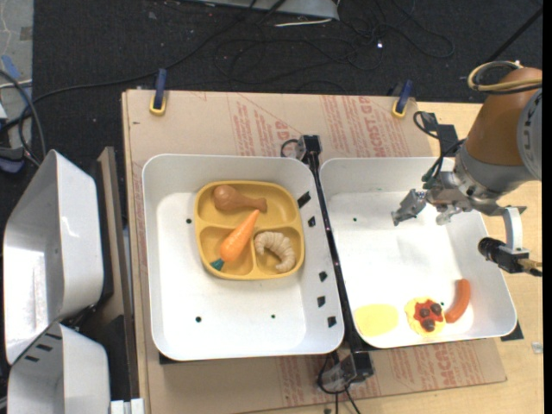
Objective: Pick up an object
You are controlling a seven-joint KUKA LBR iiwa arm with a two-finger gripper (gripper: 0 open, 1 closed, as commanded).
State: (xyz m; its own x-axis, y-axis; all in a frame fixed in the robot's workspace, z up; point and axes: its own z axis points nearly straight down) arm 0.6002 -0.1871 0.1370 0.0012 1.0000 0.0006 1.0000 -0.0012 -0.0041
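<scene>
Sausage (460,300) (arm (504,128) edge-cropped)

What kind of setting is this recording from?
Most likely a robotics lab test bench: two white bins clamped on a cardboard-covered bench, toy food in a yellow divided plate, loose cables on the floor, and a robot gripper reaching in.

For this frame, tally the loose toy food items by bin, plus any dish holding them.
Left bin, on the yellow divided plastic plate: 3 (brown toy drumstick, orange toy carrot, cream toy shrimp)
Right bin: 3 (flat yellow disc, red and yellow pizza-like piece, orange-red toy sausage)
Dishes: 1
Total: 7
</scene>
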